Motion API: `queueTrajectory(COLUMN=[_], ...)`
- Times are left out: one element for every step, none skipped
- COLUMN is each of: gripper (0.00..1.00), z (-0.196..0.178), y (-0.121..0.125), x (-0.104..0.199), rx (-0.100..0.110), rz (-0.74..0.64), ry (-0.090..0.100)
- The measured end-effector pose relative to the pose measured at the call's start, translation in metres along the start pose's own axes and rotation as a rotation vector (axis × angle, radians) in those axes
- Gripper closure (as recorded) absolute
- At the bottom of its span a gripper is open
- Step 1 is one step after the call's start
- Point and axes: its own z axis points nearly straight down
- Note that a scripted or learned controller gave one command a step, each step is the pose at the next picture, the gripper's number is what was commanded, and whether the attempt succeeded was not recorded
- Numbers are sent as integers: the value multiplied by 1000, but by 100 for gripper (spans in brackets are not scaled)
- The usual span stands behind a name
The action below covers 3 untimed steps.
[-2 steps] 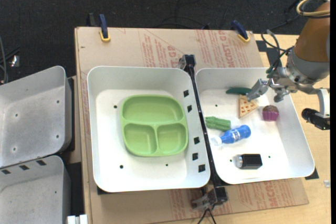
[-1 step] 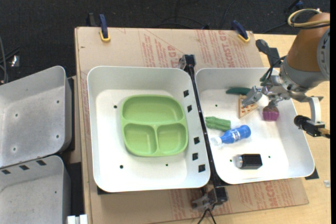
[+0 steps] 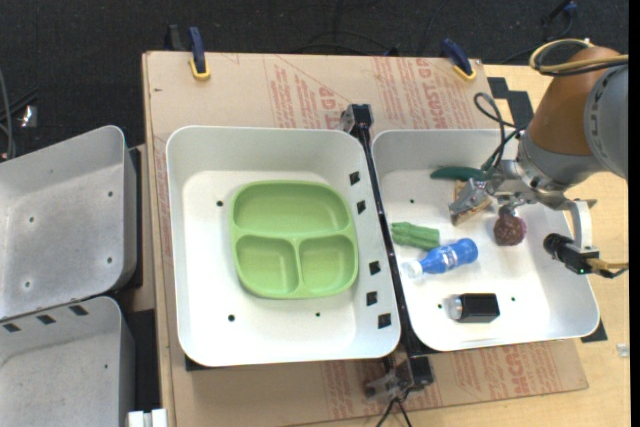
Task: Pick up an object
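Observation:
The right bin point(image 3: 560, 315) holds several loose objects. A green soft piece point(image 3: 415, 235) lies near its left wall, with a blue bottle point(image 3: 445, 257) just below it. A black box point(image 3: 475, 306) sits near the front rim. A dark reddish ball point(image 3: 509, 229) rests right of centre. A dark green-handled tool point(image 3: 456, 174) lies toward the back. My gripper point(image 3: 468, 204) hangs low over the bin's middle, between the green-handled tool and the ball, just above the blue bottle. The arm's grey wrist point(image 3: 553, 161) and orange band point(image 3: 566, 105) reach in from the right.
The left bin point(image 3: 200, 315) holds a light green divided plate point(image 3: 294, 238). A black divider point(image 3: 372, 205) runs between the two bins. Grey metal trays point(image 3: 60, 215) stand off the bench at the left. Cables trail along the arm at the right.

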Motion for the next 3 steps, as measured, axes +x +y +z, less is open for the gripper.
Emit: queueTrajectory(gripper=[100,100,100], z=[-13,-56,-117], y=[1,5,0], x=[0,-1,2], rx=[-4,-7,-7], rz=[0,-2,-2], ry=[-1,-2,-2])
